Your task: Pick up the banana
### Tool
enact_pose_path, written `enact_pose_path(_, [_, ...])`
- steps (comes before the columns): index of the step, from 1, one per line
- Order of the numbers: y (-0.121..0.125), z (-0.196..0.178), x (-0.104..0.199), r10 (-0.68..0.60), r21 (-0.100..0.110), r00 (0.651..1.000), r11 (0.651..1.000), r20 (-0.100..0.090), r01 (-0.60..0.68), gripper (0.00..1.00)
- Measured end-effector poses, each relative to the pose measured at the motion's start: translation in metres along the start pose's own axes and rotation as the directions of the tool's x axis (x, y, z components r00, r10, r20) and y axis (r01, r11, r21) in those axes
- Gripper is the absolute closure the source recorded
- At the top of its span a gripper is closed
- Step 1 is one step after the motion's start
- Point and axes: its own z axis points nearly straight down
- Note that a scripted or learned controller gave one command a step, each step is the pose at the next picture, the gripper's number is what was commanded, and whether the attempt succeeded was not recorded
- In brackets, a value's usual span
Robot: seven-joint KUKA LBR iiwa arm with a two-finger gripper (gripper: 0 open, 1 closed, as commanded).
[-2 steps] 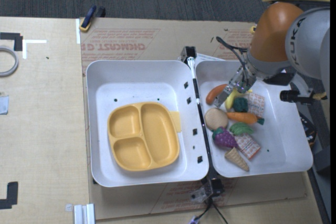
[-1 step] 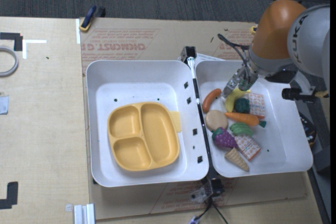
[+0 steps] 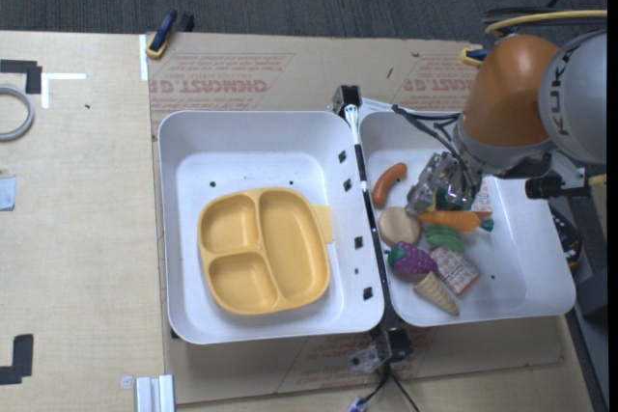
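Right bin holds a tight pile of toy food; landmark taken as the carrot, which lies flat across the middle of the pile.

End effector is low in the bin, just behind the carrot and apparently touching the pile; whether it is released or clenched I cannot tell, as the wrist and its shiny hardware mask the tip; nothing can be confirmed as grasped.

Banana: location cannot be told from this view; no item around the carrot reads clearly as one; judgement only, it may sit under the end effector or the orange band of the arm, which would explain why the tool is planted there.

Around the carrot: sausage up and to the view's left, apart from the pile; beige bread roll just to the left; purple grapes below left; printed packet directly below; ice-cream cone further below, lying on its side.

Well to the left of the carrot, in the left bin, lies a yellow divided plate; it is not involved in the pick.

Risk, as judgement: items are crowded and touching, so a closing tool could catch the carrot or a neighbour instead.
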Motion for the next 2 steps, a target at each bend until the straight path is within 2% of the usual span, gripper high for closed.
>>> enact_pose_path(1, [0.066,-0.100,0.055,0.044,-0.001,0.999,0.999,0.003,-0.044,1.00])
enact_pose_path(2, [0.085,-0.100,0.119,-0.026,0.000,1.000,1.000,0.000,0.026,1.00])
